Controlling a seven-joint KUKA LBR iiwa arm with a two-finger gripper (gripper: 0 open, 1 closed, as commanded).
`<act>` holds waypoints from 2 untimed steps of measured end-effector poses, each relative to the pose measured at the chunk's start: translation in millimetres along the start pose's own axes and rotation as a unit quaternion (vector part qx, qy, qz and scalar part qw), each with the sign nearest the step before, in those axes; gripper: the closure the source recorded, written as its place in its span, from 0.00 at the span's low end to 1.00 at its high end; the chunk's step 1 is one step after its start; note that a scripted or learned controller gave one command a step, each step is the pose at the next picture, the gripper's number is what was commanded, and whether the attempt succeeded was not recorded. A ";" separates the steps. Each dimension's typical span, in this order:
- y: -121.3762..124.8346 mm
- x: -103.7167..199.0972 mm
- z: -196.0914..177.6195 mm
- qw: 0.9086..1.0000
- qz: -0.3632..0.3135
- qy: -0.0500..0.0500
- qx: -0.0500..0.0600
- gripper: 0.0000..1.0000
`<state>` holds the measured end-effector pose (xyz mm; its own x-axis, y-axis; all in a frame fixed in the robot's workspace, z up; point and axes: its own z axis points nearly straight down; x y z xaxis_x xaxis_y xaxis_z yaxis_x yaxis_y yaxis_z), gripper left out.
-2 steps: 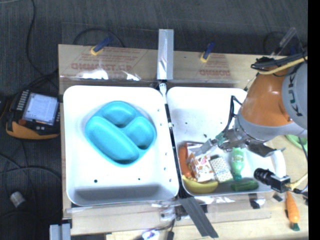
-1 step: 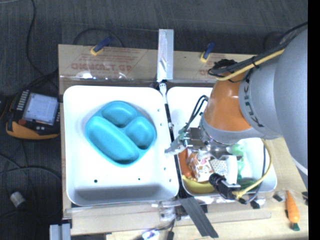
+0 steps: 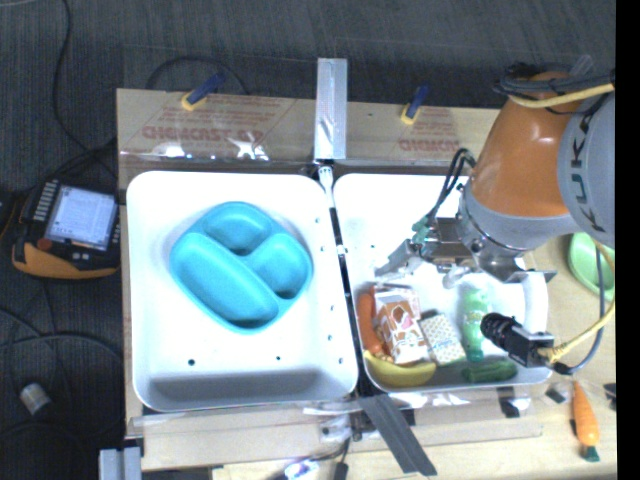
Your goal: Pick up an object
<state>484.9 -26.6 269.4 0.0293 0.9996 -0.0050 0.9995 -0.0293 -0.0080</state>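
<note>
The floor (image 3: 80,58) is dark grey carpet, and it fills the top and the left side of the picture, with a thin black cord (image 3: 50,8) curling over it in the upper left corner. In the middle sits a brown bench (image 3: 290,128) with two white bins side by side on it. The left bin (image 3: 150,368) holds one big blue divided tray (image 3: 240,263) with three rounded hollows. The right bin (image 3: 390,203) has a small pile of things at its lower end. The big robot arm (image 3: 535,158), grey with a fat orange band, comes in from the right side and hangs over the right bin. Its claw (image 3: 425,253) points toward the middle of that bin, just above the pile; I cannot tell how the claw is set, and nothing can be seen in it. In the pile, a small orange and white carton (image 3: 398,328) lies near the bin's left wall. A yellow banana (image 3: 400,373) curves under the carton, along the bottom edge of the bin. A green bottle (image 3: 473,318) stands to the right of the carton, and a dark green thing (image 3: 490,371) lies just below it. On the floor at the left edge is a control pad (image 3: 65,228) with a lit screen. A silver bar (image 3: 331,108) stands at the top of the bench between the bins. Two little clamps with blue and yellow handles (image 3: 203,91) grip the top edge of the bench. An orange carrot toy (image 3: 585,423) lies in the lower right corner.
</note>
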 end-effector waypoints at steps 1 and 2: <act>-0.1 -27.0 90.2 1.000 -0.018 0.002 0.001 0.00; -0.2 -12.6 90.1 1.000 -0.008 0.002 0.001 0.00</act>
<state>483.5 -39.6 179.4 0.0128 0.9999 -0.0001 0.9999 -0.0128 -0.0101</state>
